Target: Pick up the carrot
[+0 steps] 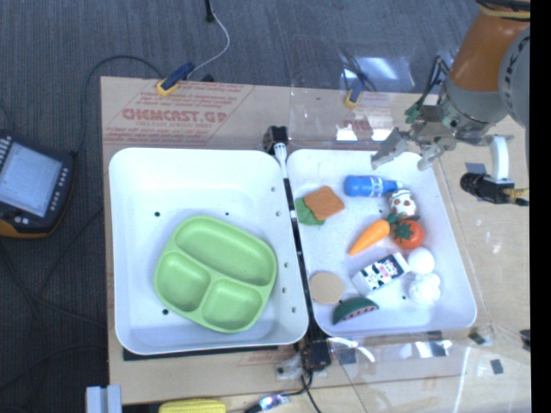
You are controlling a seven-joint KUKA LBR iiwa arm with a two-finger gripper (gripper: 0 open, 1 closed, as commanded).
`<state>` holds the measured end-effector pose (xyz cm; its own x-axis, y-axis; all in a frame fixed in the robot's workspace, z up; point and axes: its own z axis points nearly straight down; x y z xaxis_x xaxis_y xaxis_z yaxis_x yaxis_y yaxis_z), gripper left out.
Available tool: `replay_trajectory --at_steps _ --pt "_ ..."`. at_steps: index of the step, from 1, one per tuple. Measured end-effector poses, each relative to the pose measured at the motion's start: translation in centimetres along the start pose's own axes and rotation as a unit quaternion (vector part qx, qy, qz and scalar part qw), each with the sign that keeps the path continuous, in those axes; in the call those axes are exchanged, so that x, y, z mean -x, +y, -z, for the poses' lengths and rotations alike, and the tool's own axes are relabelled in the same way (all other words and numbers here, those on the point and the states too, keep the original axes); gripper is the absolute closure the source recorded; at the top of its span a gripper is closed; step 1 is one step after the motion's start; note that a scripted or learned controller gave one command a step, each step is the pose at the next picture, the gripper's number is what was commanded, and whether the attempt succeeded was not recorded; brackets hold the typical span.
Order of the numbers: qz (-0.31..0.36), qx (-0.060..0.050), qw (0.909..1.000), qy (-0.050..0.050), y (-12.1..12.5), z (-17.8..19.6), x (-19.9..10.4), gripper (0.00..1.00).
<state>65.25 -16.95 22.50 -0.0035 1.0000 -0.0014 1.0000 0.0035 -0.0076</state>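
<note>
Carrot [372,236] lying in right bin [456,256], well below gripper [405,151]. Fingers spread apart, holding nothing, hovering over bin's far edge near blue bottle [370,186].

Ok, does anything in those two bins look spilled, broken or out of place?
Nothing stands out. The green divided plate sits flat in the left bin. The carrot lies among the other toy food in the right bin, and the gripper is above that bin's far edge.

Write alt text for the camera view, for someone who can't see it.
An orange carrot lies among toy foods in the right white bin, while the gripper hovers open above that bin's far edge. The left white bin holds a green divided plate.
</note>
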Motion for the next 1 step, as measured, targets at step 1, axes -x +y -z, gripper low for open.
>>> replay_trajectory --at_steps 1 --pt "0.078 -0.002 0.9969 0.001 -4.86 -6.81 1.02 0.00"
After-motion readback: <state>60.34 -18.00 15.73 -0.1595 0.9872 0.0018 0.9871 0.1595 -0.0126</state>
